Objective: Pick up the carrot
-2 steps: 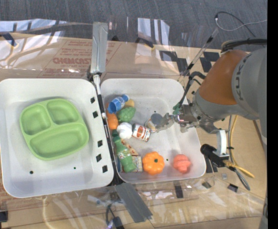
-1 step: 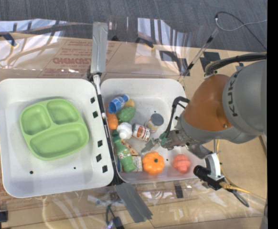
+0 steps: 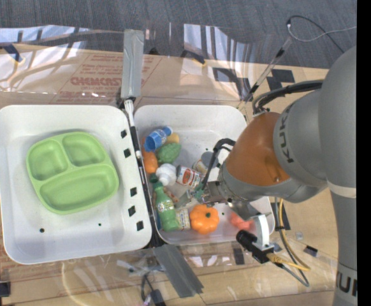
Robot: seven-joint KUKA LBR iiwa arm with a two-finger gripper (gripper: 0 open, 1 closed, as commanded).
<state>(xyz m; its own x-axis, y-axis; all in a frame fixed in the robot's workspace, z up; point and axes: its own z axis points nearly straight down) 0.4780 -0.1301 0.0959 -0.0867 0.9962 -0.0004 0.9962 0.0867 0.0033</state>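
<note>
Your gripper (image 3: 206, 185) sits low in the right bin (image 3: 192, 115), fingers hidden under the wrist; you cannot tell their state. The carrot (image 3: 149, 162) lies at that bin's left wall, apart from the gripper. An orange pumpkin (image 3: 204, 219) rests near that bin's front edge.

Green divided plate (image 3: 72, 171) in left bin (image 3: 7, 190), small pumpkin (image 3: 204, 219) (orange), green bottle (image 3: 167, 210), right bin (image 3: 192, 116)

Divided plate (image 3: 72, 171) in left bin (image 3: 13, 234), toys heaped in right bin (image 3: 192, 115), arm (image 3: 281, 152) over right bin's right side
</note>
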